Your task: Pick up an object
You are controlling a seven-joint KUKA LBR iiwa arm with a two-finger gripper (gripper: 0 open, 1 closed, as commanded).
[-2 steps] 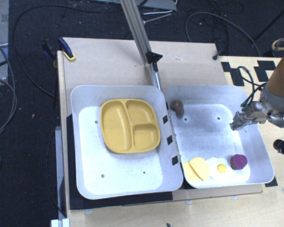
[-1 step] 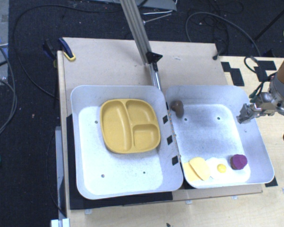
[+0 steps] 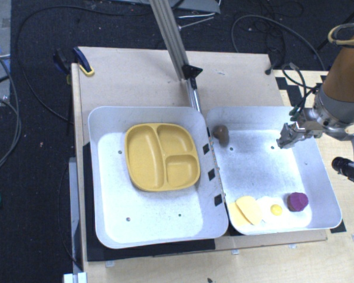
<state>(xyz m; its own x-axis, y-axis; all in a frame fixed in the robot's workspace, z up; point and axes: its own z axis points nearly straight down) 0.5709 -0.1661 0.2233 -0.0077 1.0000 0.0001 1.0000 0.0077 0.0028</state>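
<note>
Arm: we see it (image 3: 342, 81) reach in from the right, its wrist over the far right part of the right bin.
Gripper: we place it (image 3: 286, 139) low over the right bin's upper right area, above bare floor, pointing left and down.
Fingers: we cannot tell whether they are apart or together; they show as a small dark blur and we see nothing between them.
Right bin: we see it (image 3: 318, 158) holding four small things, all well apart from the gripper.
Brown lump: we find it (image 3: 221, 134) in the right bin's far left corner, near the wall shared with the left bin.
Purple ball: it (image 3: 297, 201) lies near the right bin's near right corner.
Yellow ball: small, it (image 3: 276, 210) sits just left of the purple ball.
Yellow slab: pale and flat, it (image 3: 248, 210) lies at the near left of the right bin, near the yellow ball.
Left bin: we see it (image 3: 112, 217) carrying a yellow tray (image 3: 162, 157) with three compartments, set toward its far side.
Bench: both bins rest side by side on it (image 3: 135, 75), touching along their inner edges.
</note>
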